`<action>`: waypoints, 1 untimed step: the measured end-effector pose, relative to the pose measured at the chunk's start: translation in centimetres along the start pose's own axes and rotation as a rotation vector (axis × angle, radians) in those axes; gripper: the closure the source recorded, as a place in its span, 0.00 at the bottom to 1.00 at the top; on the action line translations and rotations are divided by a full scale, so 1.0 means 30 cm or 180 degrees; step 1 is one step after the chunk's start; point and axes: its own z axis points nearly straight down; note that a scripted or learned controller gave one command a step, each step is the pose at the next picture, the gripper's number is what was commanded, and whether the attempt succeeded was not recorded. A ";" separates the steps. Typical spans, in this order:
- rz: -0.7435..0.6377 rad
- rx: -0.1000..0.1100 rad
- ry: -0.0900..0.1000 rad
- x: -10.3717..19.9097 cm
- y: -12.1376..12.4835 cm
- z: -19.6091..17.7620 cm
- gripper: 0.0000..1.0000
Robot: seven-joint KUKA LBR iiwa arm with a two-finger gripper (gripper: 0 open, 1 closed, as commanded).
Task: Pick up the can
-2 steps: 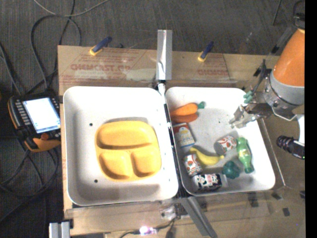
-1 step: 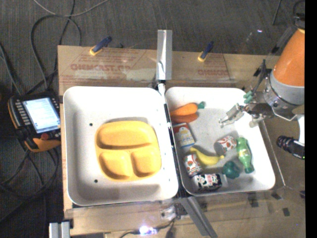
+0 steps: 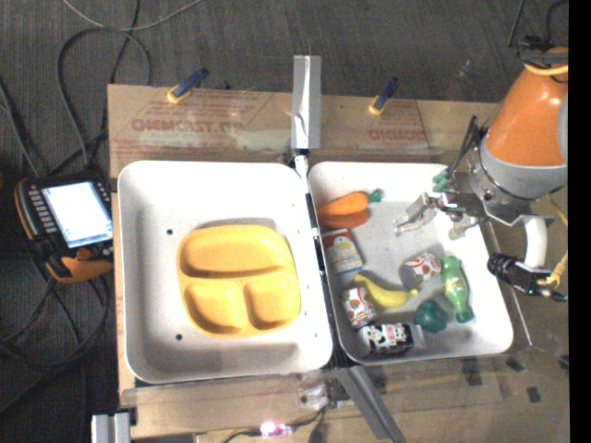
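Your pincer [image 3: 420,212] hangs with its fingers spread and nothing between them, over the right bin [image 3: 499,335] near its far edge. The can [image 3: 421,269] lies on its side mid-bin, just beside a green bottle [image 3: 455,289] and a banana [image 3: 386,293] — come straight down and close across its narrow width, clear of both neighbours.

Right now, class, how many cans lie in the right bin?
4, perhaps: one by the left wall below the carrot, one mid-bin, one under the banana, one at the front wall. None looks hidden.
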 end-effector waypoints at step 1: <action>0.0230 -0.0013 0.0006 -0.165 -0.035 0.396 0.00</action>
